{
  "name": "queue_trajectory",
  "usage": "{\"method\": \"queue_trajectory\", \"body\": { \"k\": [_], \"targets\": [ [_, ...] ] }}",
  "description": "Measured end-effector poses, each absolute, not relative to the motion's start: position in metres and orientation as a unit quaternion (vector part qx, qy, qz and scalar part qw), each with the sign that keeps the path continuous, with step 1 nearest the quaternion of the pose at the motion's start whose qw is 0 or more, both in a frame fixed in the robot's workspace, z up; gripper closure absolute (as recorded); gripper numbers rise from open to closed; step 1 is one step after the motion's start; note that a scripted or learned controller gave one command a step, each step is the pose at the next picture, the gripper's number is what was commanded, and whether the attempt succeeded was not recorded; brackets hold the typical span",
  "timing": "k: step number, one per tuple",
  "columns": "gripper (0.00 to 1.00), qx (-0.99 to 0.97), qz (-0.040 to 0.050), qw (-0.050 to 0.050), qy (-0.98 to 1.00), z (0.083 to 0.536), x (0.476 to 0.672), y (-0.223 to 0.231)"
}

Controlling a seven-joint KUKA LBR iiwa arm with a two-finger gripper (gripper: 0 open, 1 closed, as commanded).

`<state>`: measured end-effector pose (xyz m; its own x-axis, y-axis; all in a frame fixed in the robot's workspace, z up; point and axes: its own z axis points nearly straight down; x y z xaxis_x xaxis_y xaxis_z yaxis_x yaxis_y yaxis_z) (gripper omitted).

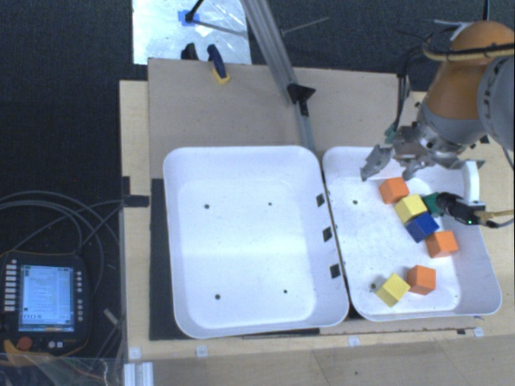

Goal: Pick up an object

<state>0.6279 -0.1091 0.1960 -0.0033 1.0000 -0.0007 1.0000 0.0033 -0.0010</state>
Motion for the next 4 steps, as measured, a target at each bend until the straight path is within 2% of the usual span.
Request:
{"method": "queue_trajectory", "body": {
  "k": [1, 2, 3, 4],
  "targets": [
    [0.00, -0.706, 0.0012, 0.001, -0.708, 0.138, 0.620, -0.105],
    [0.00, -0.706, 0.0006, 0.000, -0.708, 0.104, 0.620, -0.105],
    [1.00, -0.705, -0.0015, -0.002, -0.709, 0.118, 0.621, -0.106],
    [1.00, -0.705, -0.0026, -0.004, -0.709, 0.183, 0.622, -0.105]
  ]
}}
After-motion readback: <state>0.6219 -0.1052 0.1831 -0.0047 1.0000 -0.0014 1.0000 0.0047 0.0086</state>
